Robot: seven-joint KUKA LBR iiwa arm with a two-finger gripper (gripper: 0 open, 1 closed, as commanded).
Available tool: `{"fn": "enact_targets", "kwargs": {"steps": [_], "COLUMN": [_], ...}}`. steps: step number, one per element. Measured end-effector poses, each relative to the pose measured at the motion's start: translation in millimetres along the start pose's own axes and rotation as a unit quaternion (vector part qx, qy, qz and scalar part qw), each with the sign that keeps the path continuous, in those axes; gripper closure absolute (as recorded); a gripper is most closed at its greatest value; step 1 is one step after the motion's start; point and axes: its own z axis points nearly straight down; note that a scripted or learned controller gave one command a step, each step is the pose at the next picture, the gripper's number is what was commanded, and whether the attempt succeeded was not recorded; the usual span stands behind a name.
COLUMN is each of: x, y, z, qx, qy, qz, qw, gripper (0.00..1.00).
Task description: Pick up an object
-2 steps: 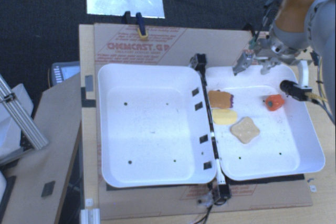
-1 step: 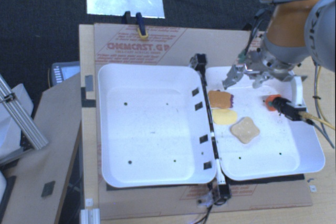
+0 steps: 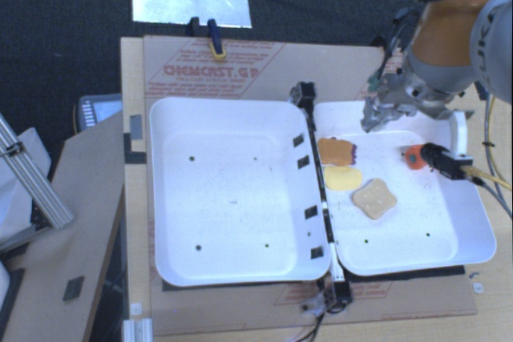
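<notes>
Lying below-left of the fingers — orange-purple toy, apart.

Robotics lab, white bins on cardboard-topped bench, aluminium framing

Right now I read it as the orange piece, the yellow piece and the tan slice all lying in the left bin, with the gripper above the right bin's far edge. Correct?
Not quite. The camera view shows the orange piece, yellow piece and tan slice in the right bin, not the left bin. The gripper is above the right bin's far edge.
</notes>
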Motion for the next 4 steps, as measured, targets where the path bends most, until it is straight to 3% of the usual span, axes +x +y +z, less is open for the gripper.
{"fn": "enact_targets", "kwargs": {"steps": [1, 2, 3, 4], "x": [-129.9, -29.1, 88.0, 149.2], "y": [-67.2, -68.6, -41.8, -77.3], "z": [-11.0, -139.8, -130.2, -103.9], "qx": [0.002, -0.006, 0.001, 0.003], "qy": [-0.004, 0.000, 0.002, 0.001], "qz": [0.011, -0.003, -0.004, -0.001], "qw": [0.9999, 1.0000, 1.0000, 1.0000], "gripper": [1.00, 1.00, 1.00, 1.00]}}
